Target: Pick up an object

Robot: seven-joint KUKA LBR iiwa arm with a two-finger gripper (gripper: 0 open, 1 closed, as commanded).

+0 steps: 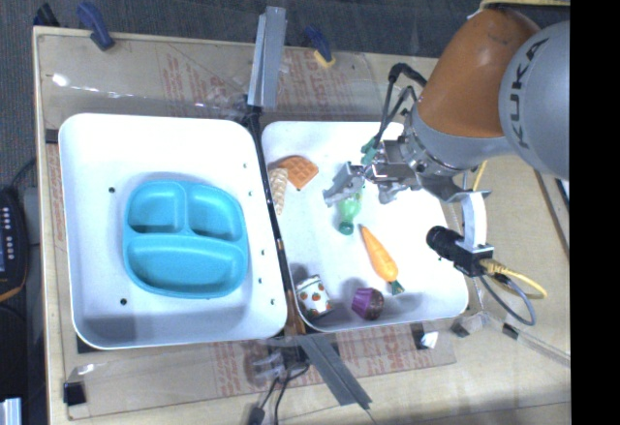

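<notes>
Lettering on the grey arm [528, 94] reads KUKA, turned sideways beside the orange band; faint red print on the bench sheet [174, 75] is too small to read. Two white bins sit side by side; the left bin [87, 152] holds a blue divided tray [186, 237]; the right bin [436, 288] holds a waffle piece [296, 170], a green object [348, 212], a carrot [379, 255], a purple item [367, 302] and a small patterned cup [312, 296]. The gripper [351, 183] hangs just above the green object, which looks to touch its tips; whether the fingers are spread or pinching cannot be told, the metalwork there being a blur. The arm's bulk hides the bin's far right corner.
</notes>
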